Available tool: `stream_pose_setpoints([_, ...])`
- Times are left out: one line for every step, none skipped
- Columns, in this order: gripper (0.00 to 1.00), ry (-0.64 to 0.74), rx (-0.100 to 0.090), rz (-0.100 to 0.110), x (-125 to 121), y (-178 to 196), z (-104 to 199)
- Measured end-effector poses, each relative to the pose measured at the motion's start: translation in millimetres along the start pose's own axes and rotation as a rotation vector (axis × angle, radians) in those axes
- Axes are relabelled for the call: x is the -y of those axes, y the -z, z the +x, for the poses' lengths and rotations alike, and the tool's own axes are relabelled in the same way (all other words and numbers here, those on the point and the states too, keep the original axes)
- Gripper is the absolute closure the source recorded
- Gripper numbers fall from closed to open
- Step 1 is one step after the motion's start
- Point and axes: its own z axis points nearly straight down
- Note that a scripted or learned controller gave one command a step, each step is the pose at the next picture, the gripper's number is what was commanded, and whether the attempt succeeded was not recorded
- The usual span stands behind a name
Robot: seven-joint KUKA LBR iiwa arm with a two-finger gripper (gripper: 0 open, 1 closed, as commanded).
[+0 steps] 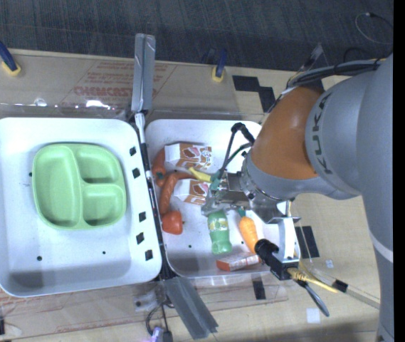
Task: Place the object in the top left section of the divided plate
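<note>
A green divided plate (80, 185) lies in the left bin (17, 262). To the right of that plate, the right bin (188, 268) holds a green bottle (219, 234), a carrot (248, 234), a sausage (167, 192), a red pepper (173, 223) and a printed carton (186, 153). The gripper (223, 199) hangs low among them, just above the bottle.

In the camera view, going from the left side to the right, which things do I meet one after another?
Left white bin → green divided plate → red tomato-like item → green bottle → carrot → grey arm with the orange band.
</note>
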Motion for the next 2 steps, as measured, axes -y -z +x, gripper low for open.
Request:
stream_pose_setpoints([1.0, 0.006, 0.0, 0.003, -24, -17, 88])
stream_pose_setpoints([1.0, 0.084, 0.0, 0.003, -88, -17, 181])
